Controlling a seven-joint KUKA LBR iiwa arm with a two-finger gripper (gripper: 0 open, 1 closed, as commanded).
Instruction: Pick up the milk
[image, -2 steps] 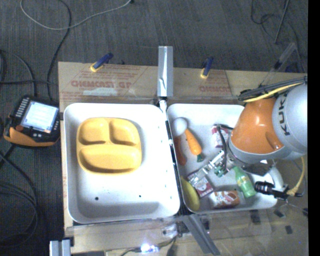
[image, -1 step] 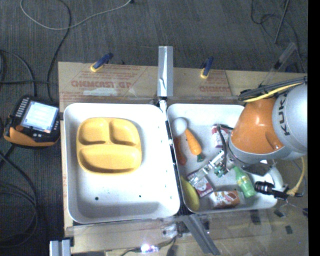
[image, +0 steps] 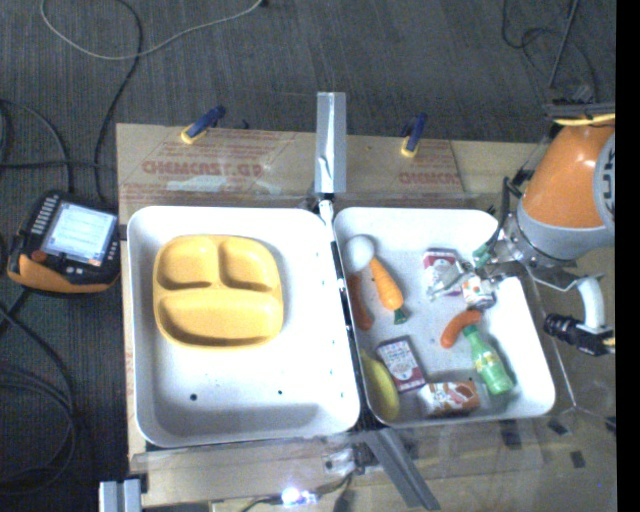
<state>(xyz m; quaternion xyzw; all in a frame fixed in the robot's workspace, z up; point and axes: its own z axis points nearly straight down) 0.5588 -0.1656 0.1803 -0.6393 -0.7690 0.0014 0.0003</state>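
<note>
The milk, a small white-and-red carton (image: 438, 264), lies in the upper middle of the right bin (image: 520, 400). My gripper (image: 452, 281) reaches in from the right on the grey arm with the orange band (image: 565, 190). It is low over the bin floor, just right of and below the carton. Its metal fingers (image: 437, 290) look spread, so it is open, and I see nothing between them. A second white-and-red packet (image: 479, 291) sits close under the wrist on the right.
The right bin also holds a carrot (image: 386, 286), a white egg (image: 358, 249), two sausages (image: 460, 327), a green bottle (image: 491, 363), a red box (image: 401, 362), a yellow fruit (image: 380, 388) and another carton (image: 450, 397). A yellow divided tray (image: 220, 290) lies in the left bin.
</note>
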